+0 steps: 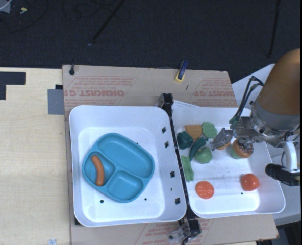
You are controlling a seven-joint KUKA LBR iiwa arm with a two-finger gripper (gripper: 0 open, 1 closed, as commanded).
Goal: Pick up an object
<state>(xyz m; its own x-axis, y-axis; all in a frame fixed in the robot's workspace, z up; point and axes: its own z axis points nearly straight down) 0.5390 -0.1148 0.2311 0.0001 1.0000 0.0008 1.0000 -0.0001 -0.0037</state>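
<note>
Beneath the jaws sits a round orange-green toy.

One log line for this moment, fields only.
gripper: over right bin, among toy food | held: nothing seen | left bin: blue divided plate, sausage in it

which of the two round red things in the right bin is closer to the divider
The orange-red ball, left of the redder one, which lies near the bin's right side.

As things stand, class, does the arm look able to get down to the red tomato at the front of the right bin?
Probably yes: the red tomato lies apart from the other items, uncovered, and the gripper hovers in the same bin.
</note>
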